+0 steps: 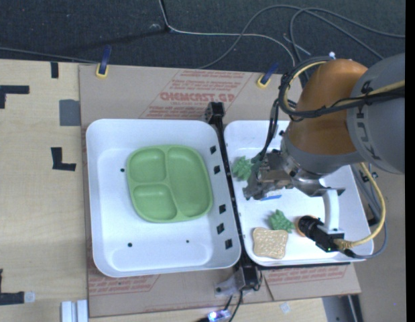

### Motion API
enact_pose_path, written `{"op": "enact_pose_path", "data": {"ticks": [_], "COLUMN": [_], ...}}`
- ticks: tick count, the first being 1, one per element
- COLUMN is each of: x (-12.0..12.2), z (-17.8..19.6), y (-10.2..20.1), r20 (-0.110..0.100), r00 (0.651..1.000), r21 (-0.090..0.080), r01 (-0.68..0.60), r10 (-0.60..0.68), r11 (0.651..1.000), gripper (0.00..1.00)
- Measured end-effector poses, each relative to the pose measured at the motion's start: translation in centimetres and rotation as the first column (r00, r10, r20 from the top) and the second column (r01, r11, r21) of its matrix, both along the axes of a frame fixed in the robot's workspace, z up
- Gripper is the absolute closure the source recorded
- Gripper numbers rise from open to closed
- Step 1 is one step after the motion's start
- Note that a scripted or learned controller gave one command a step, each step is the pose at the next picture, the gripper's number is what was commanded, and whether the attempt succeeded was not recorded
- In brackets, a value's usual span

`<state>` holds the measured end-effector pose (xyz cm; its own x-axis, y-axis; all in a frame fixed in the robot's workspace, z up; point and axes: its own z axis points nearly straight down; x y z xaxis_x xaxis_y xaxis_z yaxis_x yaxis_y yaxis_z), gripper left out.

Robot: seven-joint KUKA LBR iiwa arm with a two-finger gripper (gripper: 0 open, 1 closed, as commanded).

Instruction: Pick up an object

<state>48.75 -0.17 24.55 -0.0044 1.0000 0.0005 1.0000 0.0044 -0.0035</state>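
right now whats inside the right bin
In the right bin lie a tan cracker-like piece, a green leafy toy beside it, and another green piece near the divider. The gripper and arm cover the bin's middle, so anything beneath them is hidden.

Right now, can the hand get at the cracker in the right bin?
Probably yes. The cracker lies flat near the bin's front wall with nothing on top; the hand is just behind it, and a green toy sits close beside it.

The grey, orange-banded arm reaches in from the right, pincer lowered.
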Motion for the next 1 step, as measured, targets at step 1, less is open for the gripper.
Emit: {"op": "enact_pose_path", "data": {"ticks": [1], "x": [0.32], "z": [0.05], "y": [5.13], "r20": [0.001], "r00": [1.0], "r21": [0.0], "r01": [-0.002], "r10": [0.002], "r11": [1.0], "gripper": [1.0]}}
